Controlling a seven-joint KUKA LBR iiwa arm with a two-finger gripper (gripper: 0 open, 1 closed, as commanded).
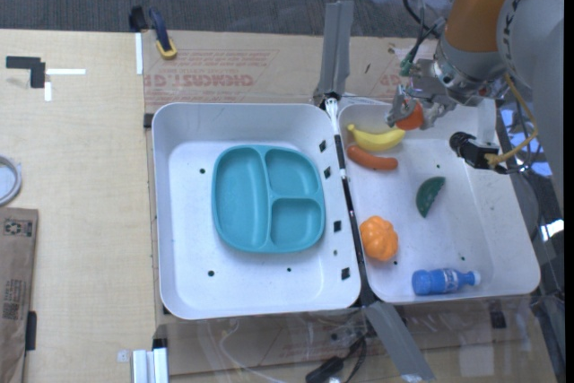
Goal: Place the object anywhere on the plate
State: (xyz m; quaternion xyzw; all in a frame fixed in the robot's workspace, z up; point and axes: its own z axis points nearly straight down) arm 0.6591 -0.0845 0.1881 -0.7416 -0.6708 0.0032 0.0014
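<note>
A teal plate (267, 197) with three compartments lies in the middle of the left bin (179, 238). My gripper (411, 112) hangs over the back of the right bin (502, 238), just above and to the right of a yellow banana (377, 137). A small orange-red object (412, 116) sits between its fingers, and the gripper is shut on it. The plate is well to the left of the gripper, across the wall between the bins.
In the right bin lie an orange-red sausage (372, 160), a dark green piece (430, 195), an orange pumpkin (378, 238) and a blue bottle (444, 281). A grey post (336, 49) stands behind the divide between the bins.
</note>
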